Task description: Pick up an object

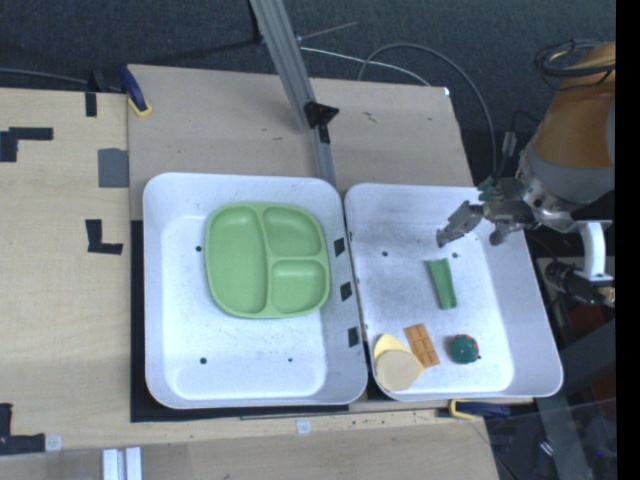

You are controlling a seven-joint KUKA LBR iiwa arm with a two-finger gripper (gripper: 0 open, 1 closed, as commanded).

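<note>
Grey arm links with the orange band (578, 118) enter from the right side of the camera view and bend down toward the right-hand bin (520, 298), ending in the pincer (478, 223), which hangs over that bin's upper right part, tilted so its tips point leftward and down. Its two fingers stand apart, one reaching left (455, 225) and one nearer the wrist, with nothing between them. Just below the pincer, a little to its left, a green stick-shaped block (441, 282) lies on the bin floor, running nearly straight up and down the view and apart from the fingertips. Farther below, near the bin's front wall, sits a small dark green ball-like object with a red spot (462, 349). Left of that lie an orange rectangular block (421, 345) and, touching or just beside it, a pale yellow cylinder (395, 365) on its side in the bin's lower left corner. Well to the left of the pincer, the other white bin (170, 368) holds a light green divided plate (268, 259) with three compartments, lying flat in the bin's upper middle. Both bins rest side by side on the wooden worktop (60, 298), their inner walls touching.
</note>
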